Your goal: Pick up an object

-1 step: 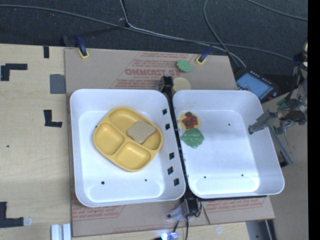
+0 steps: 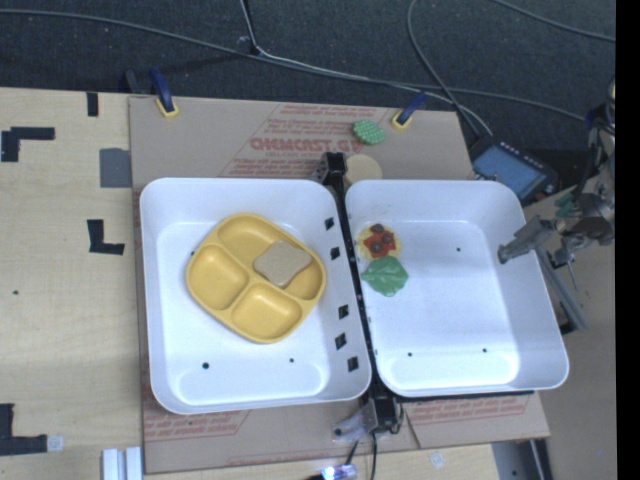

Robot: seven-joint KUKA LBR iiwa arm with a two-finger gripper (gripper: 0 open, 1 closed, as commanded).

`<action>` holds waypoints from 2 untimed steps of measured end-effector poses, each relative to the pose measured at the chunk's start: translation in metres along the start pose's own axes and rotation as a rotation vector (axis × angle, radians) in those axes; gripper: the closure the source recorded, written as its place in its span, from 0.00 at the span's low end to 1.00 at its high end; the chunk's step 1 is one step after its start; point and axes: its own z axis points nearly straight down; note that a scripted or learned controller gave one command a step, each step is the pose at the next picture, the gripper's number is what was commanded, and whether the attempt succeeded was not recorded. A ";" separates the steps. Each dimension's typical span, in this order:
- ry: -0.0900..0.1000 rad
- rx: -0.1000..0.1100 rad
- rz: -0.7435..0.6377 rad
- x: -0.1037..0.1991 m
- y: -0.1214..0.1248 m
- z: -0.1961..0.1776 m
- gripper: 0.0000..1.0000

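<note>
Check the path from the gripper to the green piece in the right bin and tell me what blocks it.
Nothing visible blocks it. The gripper sits at the right bin's right rim; the green piece lies near the left wall, with bare white floor between them. A small red and yellow piece sits beside it, just behind, off the direct line.
</note>
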 end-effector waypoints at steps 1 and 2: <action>0.002 0.006 0.000 0.004 0.001 0.064 0.00; 0.002 0.006 0.001 -0.001 -0.004 0.127 0.00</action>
